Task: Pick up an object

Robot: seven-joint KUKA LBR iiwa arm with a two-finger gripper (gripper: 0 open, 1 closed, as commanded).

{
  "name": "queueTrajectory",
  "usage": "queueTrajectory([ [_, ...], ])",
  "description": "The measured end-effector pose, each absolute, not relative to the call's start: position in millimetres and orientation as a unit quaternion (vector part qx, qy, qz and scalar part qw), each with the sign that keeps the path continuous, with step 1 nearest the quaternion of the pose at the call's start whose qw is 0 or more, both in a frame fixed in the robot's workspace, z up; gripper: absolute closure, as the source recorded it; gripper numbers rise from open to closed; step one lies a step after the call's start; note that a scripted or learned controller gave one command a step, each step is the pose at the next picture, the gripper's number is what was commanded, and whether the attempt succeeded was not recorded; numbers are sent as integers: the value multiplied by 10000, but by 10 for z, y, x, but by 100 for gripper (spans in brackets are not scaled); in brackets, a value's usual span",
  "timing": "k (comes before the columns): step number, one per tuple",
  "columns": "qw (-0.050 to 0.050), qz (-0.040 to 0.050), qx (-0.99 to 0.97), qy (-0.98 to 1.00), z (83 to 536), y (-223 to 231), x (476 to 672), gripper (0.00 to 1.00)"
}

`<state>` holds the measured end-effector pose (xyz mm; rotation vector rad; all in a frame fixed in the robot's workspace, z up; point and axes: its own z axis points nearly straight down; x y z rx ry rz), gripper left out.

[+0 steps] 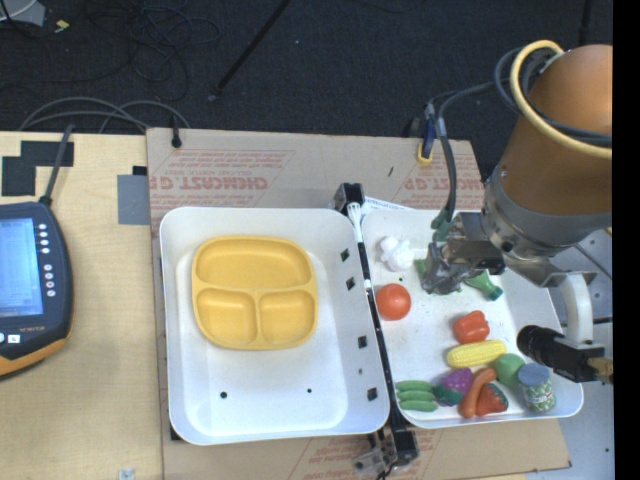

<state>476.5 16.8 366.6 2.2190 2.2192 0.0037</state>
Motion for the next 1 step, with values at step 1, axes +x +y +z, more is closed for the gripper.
queueTrajectory([
  [1, -24, -35, 7057, 7085, 3708, 183, 4765, 100],
])
